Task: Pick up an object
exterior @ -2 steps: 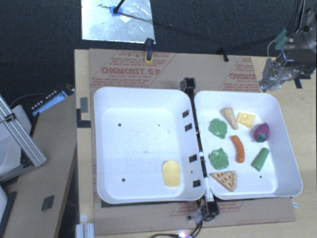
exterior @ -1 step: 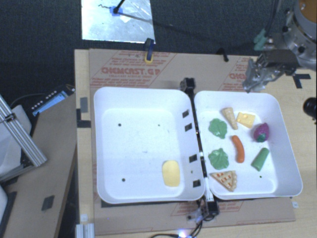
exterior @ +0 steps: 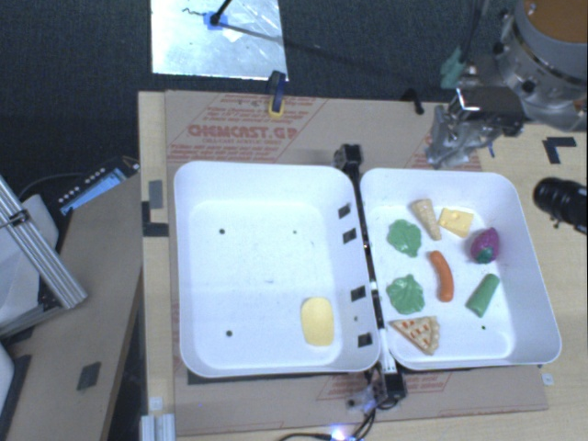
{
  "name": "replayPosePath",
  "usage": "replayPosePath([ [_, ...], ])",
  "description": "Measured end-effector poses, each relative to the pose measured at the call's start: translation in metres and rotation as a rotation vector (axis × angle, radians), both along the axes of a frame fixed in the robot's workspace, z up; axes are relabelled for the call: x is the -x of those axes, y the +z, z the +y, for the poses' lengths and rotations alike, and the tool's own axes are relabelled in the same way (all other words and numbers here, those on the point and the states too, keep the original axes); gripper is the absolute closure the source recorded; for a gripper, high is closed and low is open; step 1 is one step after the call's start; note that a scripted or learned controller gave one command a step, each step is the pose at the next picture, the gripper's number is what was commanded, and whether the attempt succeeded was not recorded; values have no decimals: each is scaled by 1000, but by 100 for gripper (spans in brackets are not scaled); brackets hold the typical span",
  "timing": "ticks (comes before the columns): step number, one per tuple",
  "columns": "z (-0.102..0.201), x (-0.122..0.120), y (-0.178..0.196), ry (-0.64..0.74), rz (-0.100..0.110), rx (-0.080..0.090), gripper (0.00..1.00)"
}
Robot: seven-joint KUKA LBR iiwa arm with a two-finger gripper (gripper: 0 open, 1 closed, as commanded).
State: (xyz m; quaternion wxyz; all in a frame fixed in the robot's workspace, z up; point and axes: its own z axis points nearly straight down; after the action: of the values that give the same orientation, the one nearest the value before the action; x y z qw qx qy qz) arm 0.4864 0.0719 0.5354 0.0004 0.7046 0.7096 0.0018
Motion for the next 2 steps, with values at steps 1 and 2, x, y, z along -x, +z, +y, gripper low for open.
replayPosePath([
  [1, 29, 0, 0, -1, 1, 0, 100],
  [2, 58, 0, -3, -1, 1, 0, 100],
])
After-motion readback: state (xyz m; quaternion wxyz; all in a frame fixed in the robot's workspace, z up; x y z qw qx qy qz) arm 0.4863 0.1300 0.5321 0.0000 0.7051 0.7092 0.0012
